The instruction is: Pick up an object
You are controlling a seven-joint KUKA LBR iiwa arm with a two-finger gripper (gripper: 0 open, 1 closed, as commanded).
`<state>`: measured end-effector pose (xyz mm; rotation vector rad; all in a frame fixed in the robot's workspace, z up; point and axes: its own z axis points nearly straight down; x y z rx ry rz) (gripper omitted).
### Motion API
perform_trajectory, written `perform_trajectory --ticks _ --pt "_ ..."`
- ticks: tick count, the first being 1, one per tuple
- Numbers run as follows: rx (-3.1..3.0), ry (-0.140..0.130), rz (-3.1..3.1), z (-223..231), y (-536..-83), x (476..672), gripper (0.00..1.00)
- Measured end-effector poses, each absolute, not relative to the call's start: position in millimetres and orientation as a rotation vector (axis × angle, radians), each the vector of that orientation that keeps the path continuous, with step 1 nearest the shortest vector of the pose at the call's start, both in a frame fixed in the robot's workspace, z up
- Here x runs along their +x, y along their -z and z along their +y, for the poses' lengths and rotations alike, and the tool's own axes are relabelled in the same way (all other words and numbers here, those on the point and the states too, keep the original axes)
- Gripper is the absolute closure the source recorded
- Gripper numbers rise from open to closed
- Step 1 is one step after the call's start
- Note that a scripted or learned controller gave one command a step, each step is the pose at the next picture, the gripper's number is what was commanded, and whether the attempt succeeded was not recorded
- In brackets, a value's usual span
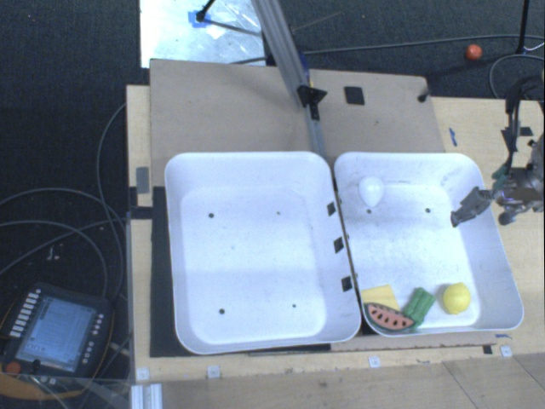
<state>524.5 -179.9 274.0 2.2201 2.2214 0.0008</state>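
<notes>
Pincer [467, 210]: over the right edge of the right bin [490, 254]; cannot tell its state.
Lemon [456, 297]: well below the pincer, in the bin's near corner.
Green piece [418, 305]: just left of the lemon.
Watermelon slice [389, 317]: further left, beside the yellow block [381, 296].
White ball [371, 191]: left of the pincer, apart.
Left bin [247, 254]: far left on the desk [221, 100].

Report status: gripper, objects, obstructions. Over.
Gripper over right bin's right edge, nothing visibly held. Watermelon slice, green piece, lemon clustered at the near wall. White object sits apart. Nothing blocking.
</notes>
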Motion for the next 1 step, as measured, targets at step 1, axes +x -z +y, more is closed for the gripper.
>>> perform_trajectory --ticks 1 --pt "2.218 -0.002 2.222 -179.9 -284.7 524.9 1.0"
